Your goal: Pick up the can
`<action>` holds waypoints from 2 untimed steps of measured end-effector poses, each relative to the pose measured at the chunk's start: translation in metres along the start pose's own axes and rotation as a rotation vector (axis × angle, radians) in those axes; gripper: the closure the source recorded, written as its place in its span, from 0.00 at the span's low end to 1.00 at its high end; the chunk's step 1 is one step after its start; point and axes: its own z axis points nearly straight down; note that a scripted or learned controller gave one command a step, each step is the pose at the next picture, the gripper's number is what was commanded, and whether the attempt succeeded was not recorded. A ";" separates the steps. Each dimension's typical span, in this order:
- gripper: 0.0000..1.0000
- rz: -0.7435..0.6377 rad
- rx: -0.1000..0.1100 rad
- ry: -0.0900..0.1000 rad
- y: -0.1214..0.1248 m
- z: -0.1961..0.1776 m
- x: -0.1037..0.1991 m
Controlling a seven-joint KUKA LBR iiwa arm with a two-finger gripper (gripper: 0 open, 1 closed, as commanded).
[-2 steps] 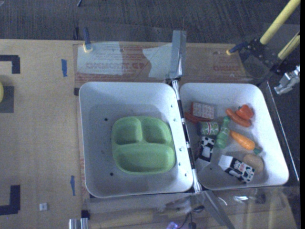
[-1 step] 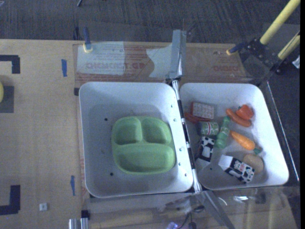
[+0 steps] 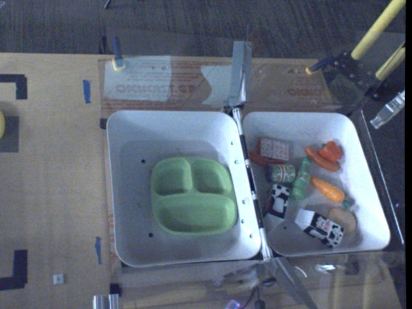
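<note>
**Can lies on its side in the right bin**

The can (image 3: 280, 172) lies on its side in the right bin (image 3: 367, 172), near that bin's left wall and a little above its middle. It has a green label and a pale metal end. No fingers are on it.

Just right of the can, touching or nearly touching it, is a green bottle (image 3: 301, 179), lying tilted. Above the can sits a small red and white box (image 3: 274, 149). Below it, against the left wall, is a black and white carton (image 3: 277, 201). A second carton with the same pattern (image 3: 320, 227) lies near the bin's lower edge, with a tan rounded item (image 3: 342, 217) just beside it. An orange carrot (image 3: 329, 189) lies right of the bottle, and an orange and red toy (image 3: 325, 154) rests nearer the upper right corner.

The left bin (image 3: 129, 172) holds a green divided plate (image 3: 192, 195), roughly centred. Both bins stand side by side on the wooden surface (image 3: 51, 192), which carries bits of blue tape (image 3: 86, 91) and black corner marks (image 3: 16, 85).
</note>
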 end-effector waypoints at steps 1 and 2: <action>1.00 -0.434 -0.004 -0.005 0.021 -0.102 -0.013; 0.00 -0.434 -0.004 -0.004 0.021 -0.102 -0.013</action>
